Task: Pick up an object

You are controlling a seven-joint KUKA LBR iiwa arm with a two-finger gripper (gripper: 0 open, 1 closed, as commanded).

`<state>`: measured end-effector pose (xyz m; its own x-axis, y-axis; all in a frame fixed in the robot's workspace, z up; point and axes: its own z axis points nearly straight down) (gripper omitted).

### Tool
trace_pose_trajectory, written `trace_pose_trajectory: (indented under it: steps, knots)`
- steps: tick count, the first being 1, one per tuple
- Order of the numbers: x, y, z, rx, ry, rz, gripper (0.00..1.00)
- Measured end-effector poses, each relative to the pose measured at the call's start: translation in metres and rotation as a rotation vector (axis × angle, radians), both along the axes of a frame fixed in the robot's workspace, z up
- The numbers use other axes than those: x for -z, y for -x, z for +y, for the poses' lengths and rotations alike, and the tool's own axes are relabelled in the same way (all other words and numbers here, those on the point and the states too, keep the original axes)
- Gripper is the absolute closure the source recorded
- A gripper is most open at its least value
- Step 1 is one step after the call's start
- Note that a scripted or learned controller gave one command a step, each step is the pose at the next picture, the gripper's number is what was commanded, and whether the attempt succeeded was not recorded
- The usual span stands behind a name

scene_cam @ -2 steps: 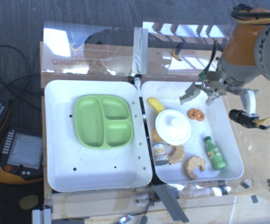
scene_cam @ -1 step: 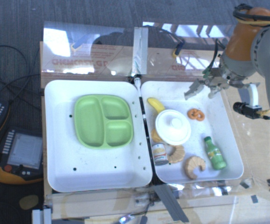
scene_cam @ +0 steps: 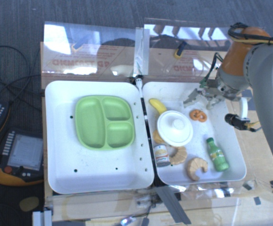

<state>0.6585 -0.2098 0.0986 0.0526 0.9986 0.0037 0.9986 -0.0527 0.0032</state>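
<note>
My gripper [scene_cam: 202, 100] hangs over the far part of the right bin [scene_cam: 231, 134], open, with nothing between its fingers. Just below it on the bin floor lies a small orange pretzel [scene_cam: 198, 115], apart from the fingers. A yellow banana [scene_cam: 157, 106] lies to the left of the gripper. In the middle of the bin a white round bowl [scene_cam: 175, 127] rests upside down. A green bottle [scene_cam: 217, 154], a croissant [scene_cam: 196, 167], a small can [scene_cam: 161, 155] and a tan pastry [scene_cam: 177, 155] lie toward the near edge.
The left bin [scene_cam: 61, 140] holds a green divided plate [scene_cam: 105, 122]. A clear plastic wall [scene_cam: 141, 51] stands behind both bins. The ridge between the bins [scene_cam: 145, 135] runs close to the banana and the can.
</note>
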Motion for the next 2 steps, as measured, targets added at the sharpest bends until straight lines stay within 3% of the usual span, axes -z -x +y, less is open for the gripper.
trace_pose_trajectory:
  steps: [1,2]
  knots:
    - [0.0069,0.0078,0.0017,-0.085,0.007,-0.005,0.00]
    - [-0.0020,0.0073,0.0015,-0.088,0.011,-0.008,1.00]
